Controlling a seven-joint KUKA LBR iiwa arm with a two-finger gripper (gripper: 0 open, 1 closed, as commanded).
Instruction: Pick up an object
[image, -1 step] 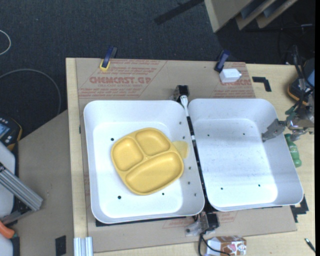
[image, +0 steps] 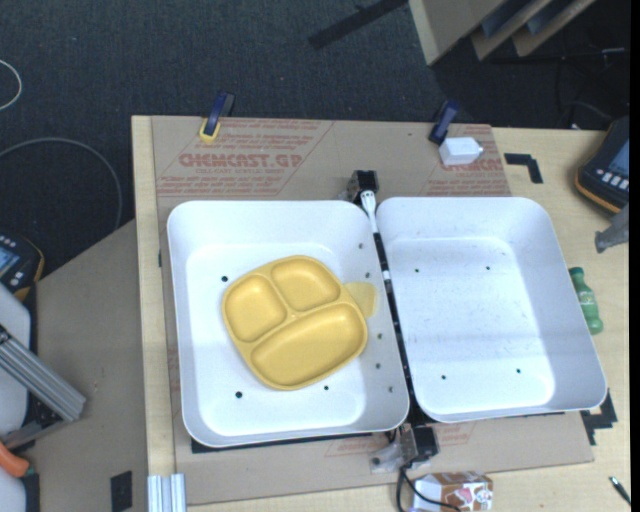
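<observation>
A yellow plate (image: 293, 320) with three compartments lies flat in the left white bin (image: 190, 260), a little left of the bin's middle. A small pale yellow piece (image: 362, 296) pokes out from under the plate's right rim, near the divide between the bins. The right white bin (image: 480, 300) shows only its speckled floor.
A green object (image: 586, 300) lies just outside the right bin's right rim. A white block (image: 460, 151) and two clamps (image: 214, 117) sit at the board's back edge. A grey part (image: 613, 236) juts in at the right edge. Cables and a small box (image: 455, 493) lie at the front.
</observation>
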